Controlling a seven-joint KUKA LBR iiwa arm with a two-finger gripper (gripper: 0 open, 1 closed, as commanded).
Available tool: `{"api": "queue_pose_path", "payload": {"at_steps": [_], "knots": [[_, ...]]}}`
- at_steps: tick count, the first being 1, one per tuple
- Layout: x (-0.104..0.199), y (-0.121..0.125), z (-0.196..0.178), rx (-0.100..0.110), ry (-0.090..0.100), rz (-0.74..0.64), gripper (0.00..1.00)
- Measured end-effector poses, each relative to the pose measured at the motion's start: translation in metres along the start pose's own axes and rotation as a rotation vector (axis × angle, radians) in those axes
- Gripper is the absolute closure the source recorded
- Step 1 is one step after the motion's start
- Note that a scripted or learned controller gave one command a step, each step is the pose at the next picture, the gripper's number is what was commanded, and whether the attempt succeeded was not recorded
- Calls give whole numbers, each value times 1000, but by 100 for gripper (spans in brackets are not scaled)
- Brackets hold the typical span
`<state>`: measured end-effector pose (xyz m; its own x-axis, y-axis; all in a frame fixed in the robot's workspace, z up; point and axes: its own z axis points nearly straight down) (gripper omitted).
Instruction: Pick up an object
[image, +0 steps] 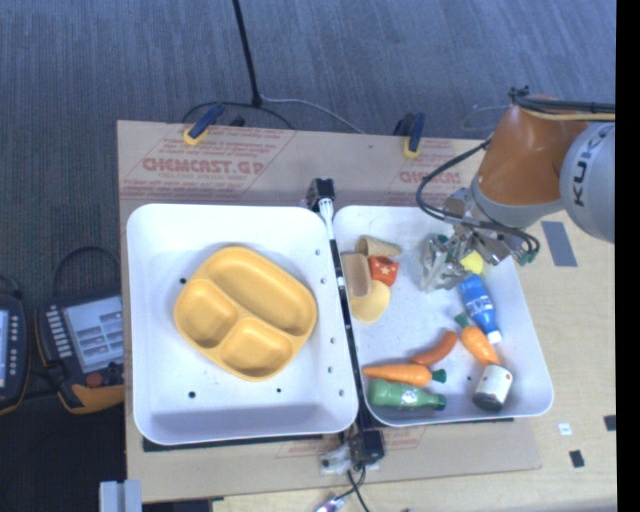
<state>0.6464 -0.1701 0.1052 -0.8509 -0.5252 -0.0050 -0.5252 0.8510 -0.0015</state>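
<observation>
Overhead slanted view of the work area, items listed in descending size. The surface (250, 160), a tan printed board, is held down by clamps at its far edge, presumably so the bins stay registered under the camera. The arm (530, 155), grey with an orange band, reaches in from the right and hangs over the far part of the right bin.

The left bin (150, 300) carries one item: a yellow divided tray (245, 310), lying flat and slightly turned, near the middle.

The right bin (530, 390) holds the clutter of candidate objects. A tan wedge-shaped piece (362, 285) with a small red block (384, 269) lies along the near-left wall. A blue and white bottle (478, 303) lies just below the claw (440, 262), with a small yellow piece (470, 263) touching its upper end. Toward the front wall lie a green bottle (405, 397), an orange carrot (398, 374) just above it, a second carrot-like piece (436, 348), a third (480, 345), and a white and grey cylinder (492, 385) in the front right corner.

The claw points down into the bin beside the yellow piece; I cannot tell how far it is parted, and no object is seen between its fingers. Judged from this, the pick is not yet made, and the nearest candidates are the yellow piece and the blue and white bottle.
</observation>
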Motion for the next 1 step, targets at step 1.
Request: {"api": "queue_pose_path", "payload": {"at_steps": [1], "knots": [[-21,49,9,17,-3,-394,100]]}}
